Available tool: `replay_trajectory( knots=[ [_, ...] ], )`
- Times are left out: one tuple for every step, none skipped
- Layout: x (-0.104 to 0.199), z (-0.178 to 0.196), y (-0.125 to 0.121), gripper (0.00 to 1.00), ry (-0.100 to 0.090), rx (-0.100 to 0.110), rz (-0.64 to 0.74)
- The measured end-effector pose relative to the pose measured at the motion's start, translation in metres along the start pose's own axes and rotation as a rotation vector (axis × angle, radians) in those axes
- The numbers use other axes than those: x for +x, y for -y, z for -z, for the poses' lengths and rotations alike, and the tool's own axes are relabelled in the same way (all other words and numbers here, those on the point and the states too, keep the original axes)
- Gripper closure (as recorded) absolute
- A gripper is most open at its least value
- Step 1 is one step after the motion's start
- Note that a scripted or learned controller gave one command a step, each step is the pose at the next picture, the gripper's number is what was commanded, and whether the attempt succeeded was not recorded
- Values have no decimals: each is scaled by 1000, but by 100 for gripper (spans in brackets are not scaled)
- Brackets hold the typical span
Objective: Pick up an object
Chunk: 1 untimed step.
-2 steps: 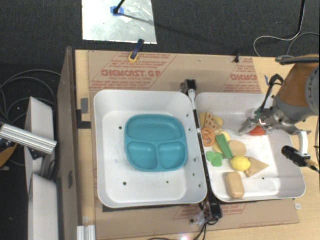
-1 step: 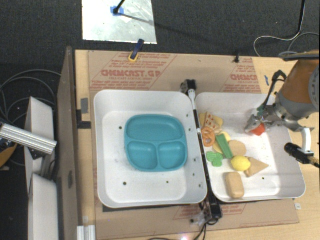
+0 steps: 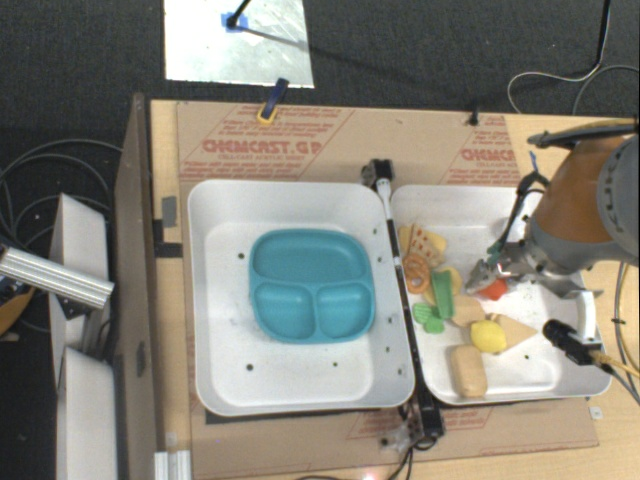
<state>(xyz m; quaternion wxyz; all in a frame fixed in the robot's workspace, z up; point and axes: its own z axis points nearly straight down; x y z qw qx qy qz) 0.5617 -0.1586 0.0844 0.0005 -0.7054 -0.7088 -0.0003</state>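
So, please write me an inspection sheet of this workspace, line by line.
Surface: bench bearing two white bins, left bin and right bin.
Job's things: toy foods in right bin, among them a yellow lemon, a beige piece and a green piece.
Clutter: teal divided tray in left bin.
Hand: hand low over a small red piece; grasp unclear.
Cables: black cables on floor at left.
Surroundings: silver sheet on dark floor.

The table (image 3: 330, 138), covered with printed cardboard, carries two white bins: left bin (image 3: 215, 298) at nine o'clock, right bin (image 3: 530, 380) at three o'clock, touching.
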Motion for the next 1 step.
replay_trajectory(
  knots=[
    [105, 107, -45, 100, 0, -14, 10]
  ],
)
